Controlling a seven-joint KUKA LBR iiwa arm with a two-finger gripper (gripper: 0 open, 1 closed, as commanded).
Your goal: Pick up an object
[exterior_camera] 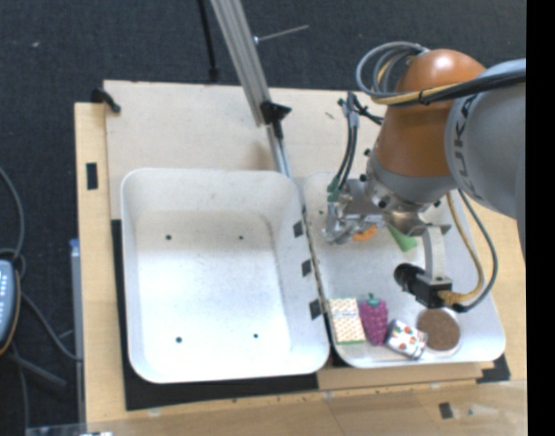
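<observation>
A: Down low in the right bin (495,339), centre right of the frame, with the gripper (342,230) close to that bin's left wall. Reaching for something orange (366,232) just beside the tips, probably, with a green piece (402,240) a little further right.

B: Pinching anything?

A: Hard to say. Cannot tell whether spread or pressed together; too much metal and cabling bunched there. Nothing plainly seen between the tips, so no claim of a hold.

B: And the other candidates?

A: Lined along the bin's lower edge, lower right of the frame: a pale patterned block (346,320), a magenta berry-like thing (374,321) touching it, a small red-spotted white box (406,338), then a brown disc (439,330). Crowded together there, likely slid against the rim, so awkward to enter from above.

B: Left bin (141,198)?

A: Centre left, apart from all of this. Probably the drop side, hence the arm (431,125) leaning in from the upper right over the other one.
</observation>
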